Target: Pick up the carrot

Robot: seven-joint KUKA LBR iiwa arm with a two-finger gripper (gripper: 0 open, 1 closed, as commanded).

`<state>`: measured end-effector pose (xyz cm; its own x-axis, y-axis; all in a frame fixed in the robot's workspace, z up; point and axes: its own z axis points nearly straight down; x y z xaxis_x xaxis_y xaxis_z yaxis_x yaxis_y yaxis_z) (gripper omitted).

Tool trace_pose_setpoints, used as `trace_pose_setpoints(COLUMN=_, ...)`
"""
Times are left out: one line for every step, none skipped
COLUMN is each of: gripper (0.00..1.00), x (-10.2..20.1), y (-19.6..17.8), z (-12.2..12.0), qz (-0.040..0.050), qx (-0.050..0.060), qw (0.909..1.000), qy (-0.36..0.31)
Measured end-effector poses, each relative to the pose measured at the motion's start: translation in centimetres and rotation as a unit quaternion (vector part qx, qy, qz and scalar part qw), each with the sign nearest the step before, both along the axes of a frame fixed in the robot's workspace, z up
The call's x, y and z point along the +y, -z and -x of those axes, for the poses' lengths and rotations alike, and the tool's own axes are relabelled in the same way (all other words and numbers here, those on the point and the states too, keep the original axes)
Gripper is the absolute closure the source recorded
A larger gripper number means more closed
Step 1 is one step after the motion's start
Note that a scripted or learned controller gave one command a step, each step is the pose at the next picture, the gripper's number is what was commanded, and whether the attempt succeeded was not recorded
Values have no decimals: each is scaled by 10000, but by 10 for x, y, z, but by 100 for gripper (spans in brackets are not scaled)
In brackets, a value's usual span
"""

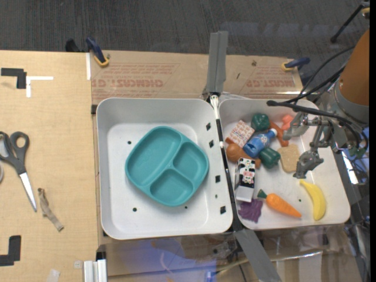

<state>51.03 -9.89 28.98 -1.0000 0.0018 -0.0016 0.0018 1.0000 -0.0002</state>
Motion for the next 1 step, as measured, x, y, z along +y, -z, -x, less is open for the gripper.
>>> trace_pose_setpoints(gripper=0, x=-9, y=147, z=28, qz=-3, qx=6, qw=9968, qy=-798)
